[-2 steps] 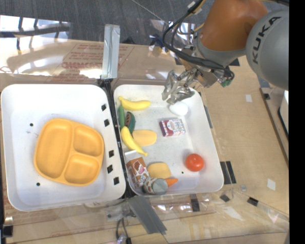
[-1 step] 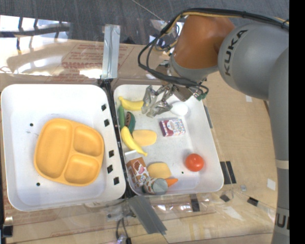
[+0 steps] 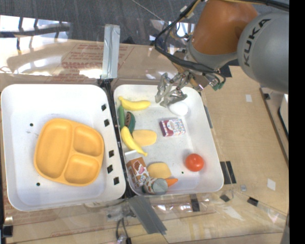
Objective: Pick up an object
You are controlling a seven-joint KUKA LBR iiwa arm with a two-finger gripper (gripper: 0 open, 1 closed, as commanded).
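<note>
My gripper point(image 3: 168, 96) hangs over the far part of the right bin point(image 3: 209, 141), its metal fingers pointing down just left of a white egg-shaped object point(image 3: 179, 108). Nothing shows between the fingers. In the same bin lie a banana point(image 3: 135, 104) at the far left, a second banana point(image 3: 131, 141) along the left wall, a small red-and-white carton point(image 3: 172, 127), a pale yellow piece point(image 3: 145, 136), and a red tomato point(image 3: 194, 162) at the near right.
The left bin point(image 3: 20, 105) holds a yellow divided plate point(image 3: 68, 151). A green item point(image 3: 125, 120) lies by the divider. At the right bin's near edge sit a snack packet point(image 3: 138, 171), an orange-yellow piece point(image 3: 160, 171) and a grey can point(image 3: 157, 186).
</note>
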